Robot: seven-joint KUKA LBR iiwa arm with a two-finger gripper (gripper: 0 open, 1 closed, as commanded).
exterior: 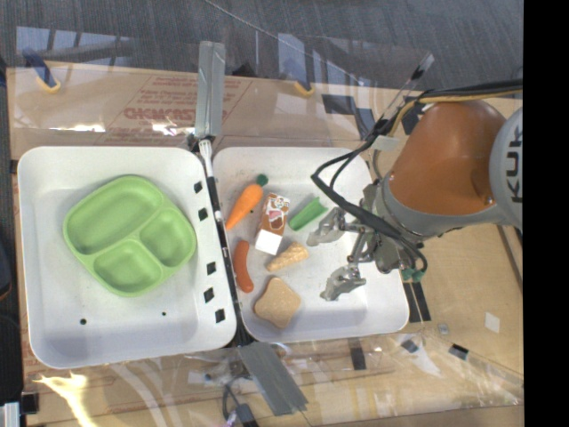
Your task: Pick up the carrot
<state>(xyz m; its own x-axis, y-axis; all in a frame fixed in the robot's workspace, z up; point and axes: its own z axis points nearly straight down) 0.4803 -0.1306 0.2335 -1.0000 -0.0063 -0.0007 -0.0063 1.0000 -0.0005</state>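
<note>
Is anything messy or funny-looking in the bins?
Nothing looks spilled or broken. The toy foods, like the carrot, lie jumbled close together in the right bin, some touching. The green plate sits alone in the left bin. The tool hovers beside the food.

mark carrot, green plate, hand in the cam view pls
carrot (pixel 244 205), camera view, middle of its orange body.
green plate (pixel 130 234), camera view, ridge where its three compartments meet.
hand (pixel 336 254), camera view, midway between its two fingertips.
</note>
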